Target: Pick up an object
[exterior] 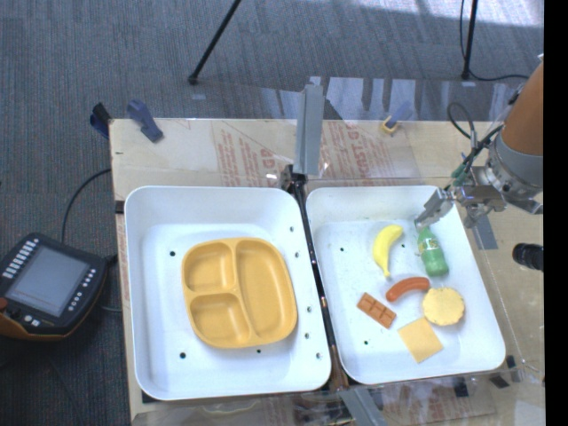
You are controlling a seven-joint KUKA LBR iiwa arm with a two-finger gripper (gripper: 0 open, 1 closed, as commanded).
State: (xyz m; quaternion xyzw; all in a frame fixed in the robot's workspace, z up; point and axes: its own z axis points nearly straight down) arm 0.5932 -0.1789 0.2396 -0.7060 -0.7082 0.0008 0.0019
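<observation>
A green bottle (432, 256) is being approached in the right bin (479, 344) by a spread gripper (431, 222); it is likely being knocked against the banana (387, 246) if misaligned.

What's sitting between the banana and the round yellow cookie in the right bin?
In the camera view, the red sausage lies between the banana and the round yellow cookie, with the green bottle just above that line.

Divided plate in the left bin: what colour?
Yellow-orange, plain; the divided plate shows clearly in the camera view.
</observation>
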